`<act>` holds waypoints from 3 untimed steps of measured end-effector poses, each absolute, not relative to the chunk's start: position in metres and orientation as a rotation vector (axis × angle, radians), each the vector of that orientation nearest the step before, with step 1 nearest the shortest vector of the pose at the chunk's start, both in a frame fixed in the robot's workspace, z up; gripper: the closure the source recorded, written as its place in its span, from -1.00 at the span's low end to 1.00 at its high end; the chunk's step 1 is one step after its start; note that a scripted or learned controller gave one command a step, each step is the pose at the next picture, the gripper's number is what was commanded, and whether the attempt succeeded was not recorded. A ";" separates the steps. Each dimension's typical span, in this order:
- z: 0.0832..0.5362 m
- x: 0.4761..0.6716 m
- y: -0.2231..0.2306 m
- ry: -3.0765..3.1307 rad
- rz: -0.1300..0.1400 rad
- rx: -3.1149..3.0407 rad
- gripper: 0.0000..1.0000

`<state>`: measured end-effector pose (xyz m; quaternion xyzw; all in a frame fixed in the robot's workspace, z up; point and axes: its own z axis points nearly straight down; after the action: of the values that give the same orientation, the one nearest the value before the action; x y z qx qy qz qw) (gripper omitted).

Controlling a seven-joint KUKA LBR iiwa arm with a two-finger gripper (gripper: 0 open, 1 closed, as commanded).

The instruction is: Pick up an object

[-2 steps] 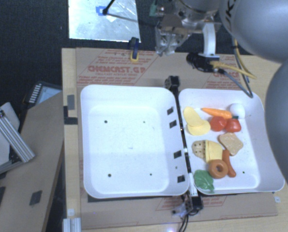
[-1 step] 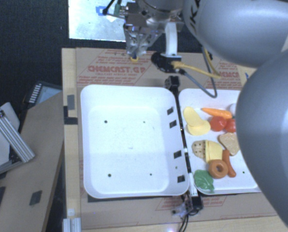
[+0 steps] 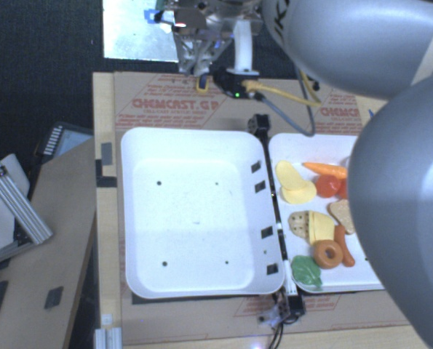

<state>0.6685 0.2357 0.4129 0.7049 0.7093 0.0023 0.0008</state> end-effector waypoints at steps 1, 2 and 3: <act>0.415 0.651 0.234 2.227 0.002 2.216 1.00; 0.436 0.669 0.234 2.225 0.007 2.213 1.00; 0.453 0.669 0.234 2.226 0.005 2.213 1.00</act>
<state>0.6685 0.2342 0.4526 0.7050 0.7092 0.0015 0.0011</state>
